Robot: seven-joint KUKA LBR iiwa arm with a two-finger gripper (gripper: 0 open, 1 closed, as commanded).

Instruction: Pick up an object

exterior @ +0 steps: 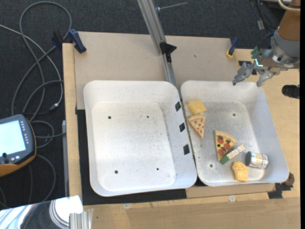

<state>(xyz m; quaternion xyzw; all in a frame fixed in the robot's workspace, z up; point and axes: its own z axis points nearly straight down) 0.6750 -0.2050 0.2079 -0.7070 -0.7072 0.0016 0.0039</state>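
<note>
Jaws (pixel 251 78) spread wide and holding nothing, the grey arm hovers at one o'clock over the right-hand shallow white bin (pixel 271 123). Toys lie at its five o'clock: a small silver-capped can (pixel 257 160), likely light, stiff and prone to roll, best pinched across its sides; beside it a yellow ridged plastic piece (pixel 239 170) and flat pizza-slice toys (pixel 224 145), harder to grip.

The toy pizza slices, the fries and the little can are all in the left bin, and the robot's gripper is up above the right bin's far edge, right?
Not quite. The camera view shows the pizza slices, fries and can in the right bin, not the left. The gripper is indeed above the right bin's far edge.
</note>
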